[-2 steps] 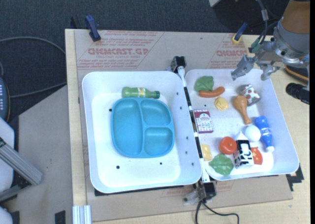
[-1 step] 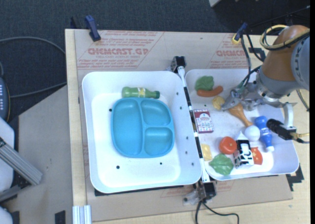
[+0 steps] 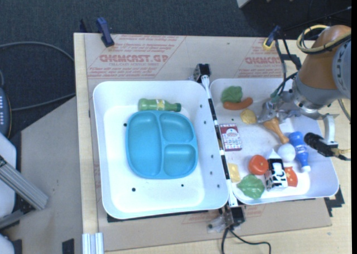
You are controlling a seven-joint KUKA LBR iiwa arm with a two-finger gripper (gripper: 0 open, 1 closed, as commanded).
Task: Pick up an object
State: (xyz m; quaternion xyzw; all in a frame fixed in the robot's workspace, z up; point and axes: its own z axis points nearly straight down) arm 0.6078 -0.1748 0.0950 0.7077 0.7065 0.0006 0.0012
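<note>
- Nearest the camera, a black clip (image 3: 234, 214) sits at the front edge of the bench, where the two bins meet; no part in the pick.
- Left bin (image 3: 111, 191): a blue divided plate (image 3: 162, 143) lies in the middle; a green bottle (image 3: 159, 105) lies on its side just behind it, near the back wall; both well apart from the arm.
- Between the bins, on the right bin's left edge, a small red card (image 3: 230, 137); flat, so hard to pinch.
- Right bin (image 3: 329, 183): green and orange toy food (image 3: 234, 97) at the back left corner; a yellow piece (image 3: 248, 116) just beside it; a green lump (image 3: 251, 186), an orange-red piece (image 3: 258, 164) and a black-and-white block (image 3: 277, 175) crowd the front edge; a white ball (image 3: 286, 151) touches a blue bottle (image 3: 298, 147).
- An orange cone-like piece (image 3: 274, 127) lies just under the gripper (image 3: 273, 114); my guess is that this is the object to pick.
- Risk: the piece is slim and tilted; a closing pinch could squirt it sideways; the ball and the blue bottle are near, so a slanted descent may knock them or catch two things at once.
- Pincer: it hangs low over the back middle of the right bin; whether it is apart or together I cannot tell; nothing is seen held in it.
</note>
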